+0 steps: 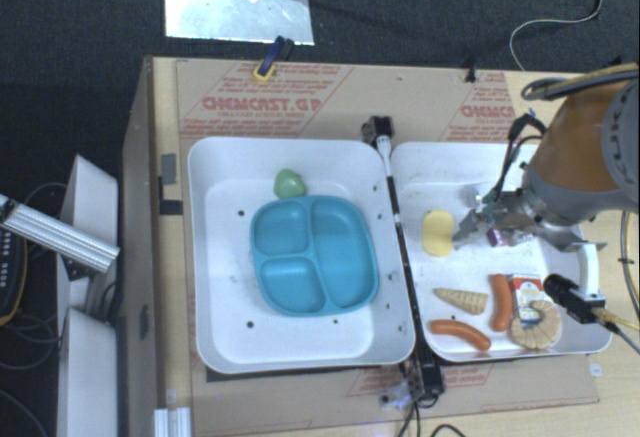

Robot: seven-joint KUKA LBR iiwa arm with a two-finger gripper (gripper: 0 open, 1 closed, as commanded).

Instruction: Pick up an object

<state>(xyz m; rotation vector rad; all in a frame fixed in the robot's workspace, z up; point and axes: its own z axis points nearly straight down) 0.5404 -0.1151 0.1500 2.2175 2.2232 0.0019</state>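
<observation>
Reaching into the right bin [470, 170], the gripper [470, 225] sat just right of the yellow toy [437, 231]; its state was unclear.

Left bin [225, 325] holds a blue divided plate [313, 256], a small green thing [290, 184] just beside its top edge. Right bin [440, 175] holds a yellow lump [437, 232], a cone [461, 300], two sausages, one lying along the near wall [460, 333] and one upright [500, 301], and a round cookie-like piece [534, 327] next to a small carton [524, 287]. Arm [590, 150] reaches in from the right, gripper [478, 221] low in the right bin just beside the yellow lump, apart from the rest; nothing visibly between its fingers.
</observation>
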